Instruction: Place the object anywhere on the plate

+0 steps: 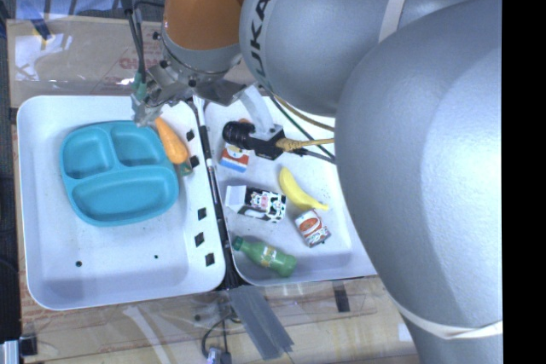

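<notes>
You have the metal two-finger pincer, grip state unreadable, touching the small orange carrot beside the blue three-compartment plastic plate; next, secure and shift it plateward.

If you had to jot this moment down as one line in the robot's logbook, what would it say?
claw: above left bin's far edge | carrot: beside blue plate, right rim | banana, green bottle: right bin | placement: not confirmed

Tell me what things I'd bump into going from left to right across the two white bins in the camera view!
Blue plate → orange carrot at the plate's right edge → green bottle → yellow banana → small red can.
</notes>
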Tool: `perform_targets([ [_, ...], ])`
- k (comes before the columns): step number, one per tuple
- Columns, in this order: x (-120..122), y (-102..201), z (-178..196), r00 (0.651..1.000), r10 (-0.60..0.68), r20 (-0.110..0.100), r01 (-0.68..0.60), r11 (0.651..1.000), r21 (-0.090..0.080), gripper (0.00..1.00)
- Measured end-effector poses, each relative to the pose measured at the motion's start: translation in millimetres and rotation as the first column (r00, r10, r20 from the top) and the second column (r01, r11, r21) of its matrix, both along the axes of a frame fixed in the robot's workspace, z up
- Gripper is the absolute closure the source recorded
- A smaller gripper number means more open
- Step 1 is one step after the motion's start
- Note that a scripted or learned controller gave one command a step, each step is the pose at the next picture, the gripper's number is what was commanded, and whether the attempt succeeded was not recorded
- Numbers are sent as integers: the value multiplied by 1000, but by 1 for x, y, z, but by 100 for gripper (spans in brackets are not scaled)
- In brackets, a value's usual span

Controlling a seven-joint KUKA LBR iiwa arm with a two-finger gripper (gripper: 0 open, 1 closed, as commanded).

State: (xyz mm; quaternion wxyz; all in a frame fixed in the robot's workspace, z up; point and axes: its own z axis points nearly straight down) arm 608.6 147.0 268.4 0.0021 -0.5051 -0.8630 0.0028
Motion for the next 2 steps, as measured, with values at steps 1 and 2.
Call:
perform_targets([
  [1,47,31,46,999,38,4,-38,999,1,100],
  [2,47,55,38,994,112,4,-112,994,2,100],
])
